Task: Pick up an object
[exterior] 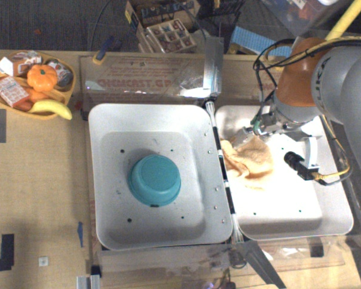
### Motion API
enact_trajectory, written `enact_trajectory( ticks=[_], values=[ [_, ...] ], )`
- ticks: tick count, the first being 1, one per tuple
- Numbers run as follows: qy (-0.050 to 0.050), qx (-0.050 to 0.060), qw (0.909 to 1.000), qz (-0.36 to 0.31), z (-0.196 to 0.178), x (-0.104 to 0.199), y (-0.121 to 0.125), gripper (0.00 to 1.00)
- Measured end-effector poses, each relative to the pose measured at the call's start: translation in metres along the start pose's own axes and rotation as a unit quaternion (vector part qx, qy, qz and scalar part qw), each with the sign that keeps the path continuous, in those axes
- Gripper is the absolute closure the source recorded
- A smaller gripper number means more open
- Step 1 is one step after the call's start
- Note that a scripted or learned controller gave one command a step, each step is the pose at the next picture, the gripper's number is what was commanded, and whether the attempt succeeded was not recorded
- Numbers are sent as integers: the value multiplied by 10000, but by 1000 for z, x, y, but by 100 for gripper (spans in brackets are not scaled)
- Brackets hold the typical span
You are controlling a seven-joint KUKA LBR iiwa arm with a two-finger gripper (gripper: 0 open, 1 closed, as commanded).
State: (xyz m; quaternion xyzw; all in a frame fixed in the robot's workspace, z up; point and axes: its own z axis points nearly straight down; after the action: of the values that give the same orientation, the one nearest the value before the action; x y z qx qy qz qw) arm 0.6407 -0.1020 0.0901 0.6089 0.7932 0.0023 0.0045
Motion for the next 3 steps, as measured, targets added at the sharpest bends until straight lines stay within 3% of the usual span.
enact_trajectory(
  ticks=[1,2,3],
  values=[
    [-6,-32,10000,1,-12,-1,2,100],
    [-6,-32,10000,1,-12,-1,2,0],
    [-5,1,9998,-186,0,0,3,0]
  ],
)
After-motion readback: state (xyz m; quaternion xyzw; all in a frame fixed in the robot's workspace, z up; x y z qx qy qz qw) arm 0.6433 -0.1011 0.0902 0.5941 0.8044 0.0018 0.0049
